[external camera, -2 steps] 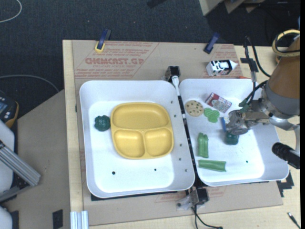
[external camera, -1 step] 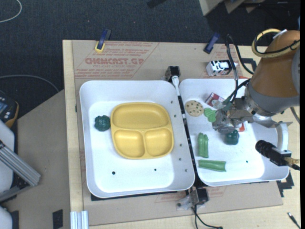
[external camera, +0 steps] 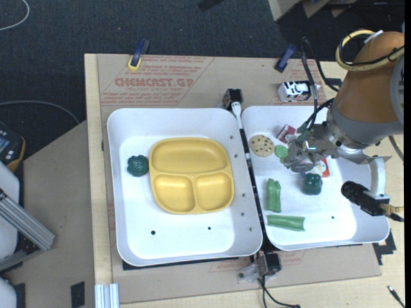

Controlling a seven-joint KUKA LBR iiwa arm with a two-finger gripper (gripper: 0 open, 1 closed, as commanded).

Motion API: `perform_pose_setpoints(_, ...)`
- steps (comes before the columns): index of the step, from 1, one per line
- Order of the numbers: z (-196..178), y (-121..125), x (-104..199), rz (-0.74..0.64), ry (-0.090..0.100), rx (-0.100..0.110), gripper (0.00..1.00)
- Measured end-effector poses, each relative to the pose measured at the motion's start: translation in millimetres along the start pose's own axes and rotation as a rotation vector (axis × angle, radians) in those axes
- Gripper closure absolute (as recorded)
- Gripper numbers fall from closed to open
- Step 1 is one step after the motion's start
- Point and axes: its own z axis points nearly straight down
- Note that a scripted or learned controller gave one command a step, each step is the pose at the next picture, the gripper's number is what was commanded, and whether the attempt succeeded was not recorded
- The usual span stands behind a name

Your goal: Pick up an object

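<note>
My gripper [external camera: 299, 160] hangs low over the right bin [external camera: 340, 230], near its upper middle. Right below and to its right sits a dark green broccoli-like piece [external camera: 312, 183]. A red-and-white packet [external camera: 286, 133] lies partly under the gripper, with another red bit [external camera: 323, 167] showing at its right. A small light green piece [external camera: 281, 151] rests just left of the gripper. A round cookie [external camera: 261, 144] lies further left. Two green vegetable pieces lie lower in the bin, one upright [external camera: 274, 195] and one flat [external camera: 286, 222].
The left bin [external camera: 128, 223] holds a yellow divided plate [external camera: 191, 174] and a dark green piece [external camera: 137, 165] to its left. A black-and-white object [external camera: 295, 90] sits on the bench behind the right bin. Clamps stand at the bench's far edge.
</note>
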Motion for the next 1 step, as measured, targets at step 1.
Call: perform_pose_setpoints(1,11.8,-9.4,-5.1,0.004,0.002,0.007,1.0)
